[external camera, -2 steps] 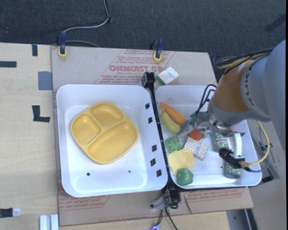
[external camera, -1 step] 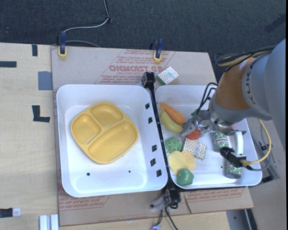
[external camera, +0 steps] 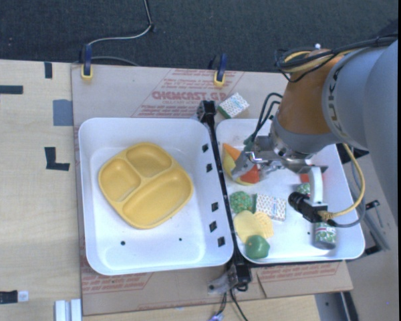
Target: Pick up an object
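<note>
Low over the right white bin [external camera: 347, 249], the claw [external camera: 252, 162] sits above a red-and-orange toy piece [external camera: 248, 173]; whether it grips that piece cannot be told. Nearby lie a green ball [external camera: 257, 247], a yellow flat piece [external camera: 252, 225] and a small patterned packet [external camera: 271, 206]. Red print on the cardboard sheet [external camera: 160, 99] under the bins is too blurred to read, and the left white bin [external camera: 93, 199] holds a yellow three-section plate [external camera: 145, 184].

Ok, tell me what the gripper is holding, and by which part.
Cannot be told. The gripper is down among the orange and red pieces in the right bin, its fingertips hidden.
</note>
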{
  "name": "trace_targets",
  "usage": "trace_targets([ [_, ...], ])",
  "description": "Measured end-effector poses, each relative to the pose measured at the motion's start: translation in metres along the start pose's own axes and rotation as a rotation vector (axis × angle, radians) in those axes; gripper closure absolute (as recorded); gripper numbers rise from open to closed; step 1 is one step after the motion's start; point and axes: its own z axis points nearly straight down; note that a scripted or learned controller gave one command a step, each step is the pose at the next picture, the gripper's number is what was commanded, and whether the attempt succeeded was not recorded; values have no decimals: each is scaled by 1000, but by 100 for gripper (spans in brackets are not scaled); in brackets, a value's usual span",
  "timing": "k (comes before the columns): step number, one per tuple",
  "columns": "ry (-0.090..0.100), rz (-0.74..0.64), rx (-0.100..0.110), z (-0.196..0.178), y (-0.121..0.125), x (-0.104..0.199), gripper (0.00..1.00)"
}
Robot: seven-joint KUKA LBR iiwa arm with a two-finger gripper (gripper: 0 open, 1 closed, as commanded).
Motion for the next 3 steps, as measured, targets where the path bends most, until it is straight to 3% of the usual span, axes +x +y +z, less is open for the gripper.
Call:
trace_targets([
  [1, 0, 1, 1, -64, -43, 66, 100],
  [2, -1, 2, 0, -126, -71, 84, 100],
  [3, -2, 3, 4, -55, 1, 45, 100],
])
